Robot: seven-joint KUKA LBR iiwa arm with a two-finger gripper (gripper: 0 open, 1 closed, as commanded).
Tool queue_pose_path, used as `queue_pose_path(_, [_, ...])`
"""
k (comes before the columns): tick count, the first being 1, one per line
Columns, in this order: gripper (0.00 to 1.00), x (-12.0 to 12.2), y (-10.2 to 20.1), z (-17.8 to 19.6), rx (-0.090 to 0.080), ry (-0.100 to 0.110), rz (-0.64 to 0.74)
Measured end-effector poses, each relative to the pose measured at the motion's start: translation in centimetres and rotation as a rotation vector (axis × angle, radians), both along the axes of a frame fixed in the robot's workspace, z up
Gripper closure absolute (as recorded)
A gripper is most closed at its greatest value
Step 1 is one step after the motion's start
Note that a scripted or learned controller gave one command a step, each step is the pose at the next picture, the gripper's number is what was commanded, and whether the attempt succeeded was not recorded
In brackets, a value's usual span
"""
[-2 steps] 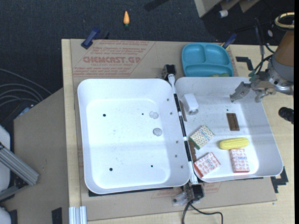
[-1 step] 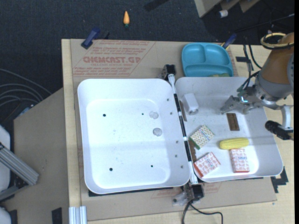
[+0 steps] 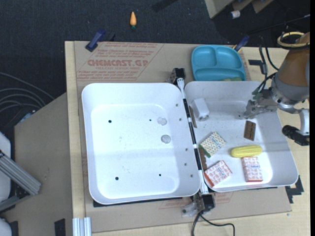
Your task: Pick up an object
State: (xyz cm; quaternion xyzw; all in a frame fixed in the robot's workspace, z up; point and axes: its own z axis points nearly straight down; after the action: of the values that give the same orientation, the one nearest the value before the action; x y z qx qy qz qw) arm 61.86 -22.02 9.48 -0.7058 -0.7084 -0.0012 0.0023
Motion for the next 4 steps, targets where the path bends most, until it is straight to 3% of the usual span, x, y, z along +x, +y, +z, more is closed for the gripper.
queue_pose_path(1, [0.00, 0.0, 0.2, 0.0, 0.004, 0.002, 0.001])
queue_pose_path(2, [0.00, 0.1, 0.2, -0.9, 0.005, -0.001, 0.001])
queue_pose_path(3, [0.00, 4.5, 0.4, -1.1, 0.012, 0.011, -0.001])
queue_pose_path(4, [0.00, 4.7, 0.4, -1.2, 0.013, 0.015, -0.001])
